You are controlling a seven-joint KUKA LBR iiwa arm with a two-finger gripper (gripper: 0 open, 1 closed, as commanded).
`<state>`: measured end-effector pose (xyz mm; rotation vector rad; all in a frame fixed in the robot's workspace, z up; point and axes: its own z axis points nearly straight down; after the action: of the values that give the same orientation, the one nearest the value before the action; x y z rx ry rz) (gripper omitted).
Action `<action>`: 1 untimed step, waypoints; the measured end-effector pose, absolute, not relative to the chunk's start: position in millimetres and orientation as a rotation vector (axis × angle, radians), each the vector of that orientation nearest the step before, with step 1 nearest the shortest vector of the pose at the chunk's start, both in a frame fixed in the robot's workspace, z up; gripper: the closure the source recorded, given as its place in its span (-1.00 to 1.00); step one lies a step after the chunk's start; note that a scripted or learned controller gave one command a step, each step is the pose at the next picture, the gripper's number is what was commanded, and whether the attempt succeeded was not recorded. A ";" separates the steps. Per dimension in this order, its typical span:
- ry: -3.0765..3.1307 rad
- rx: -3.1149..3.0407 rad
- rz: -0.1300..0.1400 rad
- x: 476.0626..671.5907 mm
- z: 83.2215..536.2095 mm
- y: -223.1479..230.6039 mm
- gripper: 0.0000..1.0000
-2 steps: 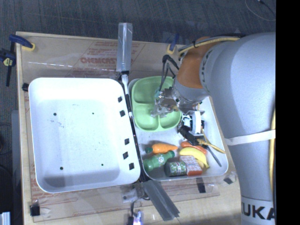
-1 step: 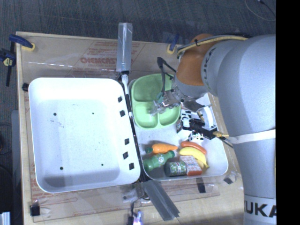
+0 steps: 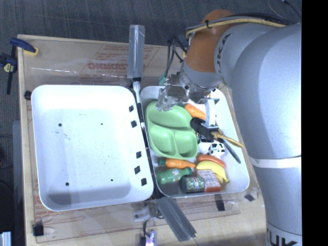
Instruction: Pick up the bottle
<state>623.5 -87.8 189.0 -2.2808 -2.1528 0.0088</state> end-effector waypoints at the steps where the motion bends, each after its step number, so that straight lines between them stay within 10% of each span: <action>1: -2.244 -2.186 0.012 603.6 217.0 -41.9 1.00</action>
<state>603.6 -41.9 217.0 -2.1856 -2.2444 0.0115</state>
